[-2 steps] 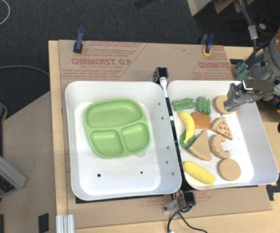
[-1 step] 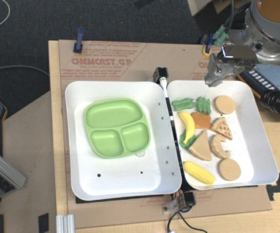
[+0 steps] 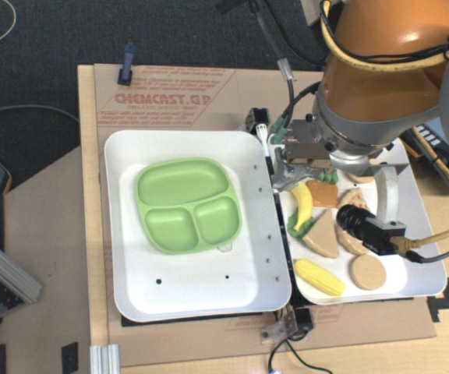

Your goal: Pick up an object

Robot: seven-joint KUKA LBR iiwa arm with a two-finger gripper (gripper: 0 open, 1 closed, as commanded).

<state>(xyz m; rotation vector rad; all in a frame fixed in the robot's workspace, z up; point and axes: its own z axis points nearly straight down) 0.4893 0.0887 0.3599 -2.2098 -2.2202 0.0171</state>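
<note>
The right bin [image 3: 423, 280] holds play food: a yellow banana [image 3: 303, 202], a corn cob [image 3: 319, 276], an orange block [image 3: 323, 195], a tan bread slice [image 3: 323, 240], a round tan cookie [image 3: 367, 271] and a green piece [image 3: 302, 228] under the banana. My gripper [image 3: 312, 167] hangs low over the far left part of this bin, just above the banana and the orange block. The arm's big orange and grey wrist hides its fingers. Nothing shows held.
The left bin [image 3: 127, 275] holds a green three-compartment tray [image 3: 187, 203]. The bins meet along a raised rim [image 3: 277, 216]. A blue clip [image 3: 126, 64] lies on the cardboard behind the left bin. The arm covers the right bin's far half.
</note>
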